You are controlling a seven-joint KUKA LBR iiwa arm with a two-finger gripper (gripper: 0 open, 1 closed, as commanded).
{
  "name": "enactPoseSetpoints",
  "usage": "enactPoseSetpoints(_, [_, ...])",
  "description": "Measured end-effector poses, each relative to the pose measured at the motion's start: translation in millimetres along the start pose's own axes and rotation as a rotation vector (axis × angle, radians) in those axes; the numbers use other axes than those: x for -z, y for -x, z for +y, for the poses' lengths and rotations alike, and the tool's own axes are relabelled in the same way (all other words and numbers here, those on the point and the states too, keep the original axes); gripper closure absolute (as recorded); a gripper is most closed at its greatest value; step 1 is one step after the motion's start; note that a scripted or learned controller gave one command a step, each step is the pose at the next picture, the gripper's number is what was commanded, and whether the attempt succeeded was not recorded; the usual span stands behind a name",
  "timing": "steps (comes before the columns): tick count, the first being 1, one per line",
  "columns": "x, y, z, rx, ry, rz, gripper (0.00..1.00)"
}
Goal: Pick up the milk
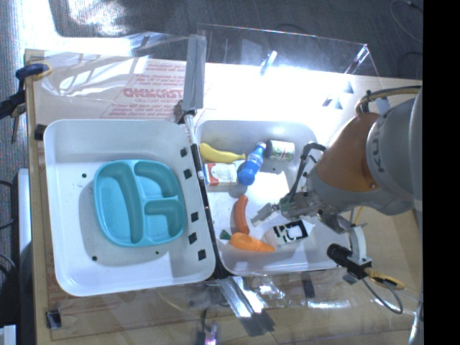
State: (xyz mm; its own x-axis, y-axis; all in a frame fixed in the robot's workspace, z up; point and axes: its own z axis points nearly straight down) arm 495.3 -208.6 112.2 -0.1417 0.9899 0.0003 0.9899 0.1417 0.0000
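My end effector hovers in the right bin, above the milk carton beside the carrot. Grip state: cannot tell. Next I must descend squarely onto it.

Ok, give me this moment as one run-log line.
task: pick up milk | hand: low in right bin, over white carton | carrot, hot dog, blue bottle nearby | grasp: unconfirmed
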Motion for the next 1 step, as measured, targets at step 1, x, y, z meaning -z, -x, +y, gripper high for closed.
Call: enactPoseSetpoints(1, [0.0, 0.0, 0.0, 0.0, 0.0, 0.0, 0.0])
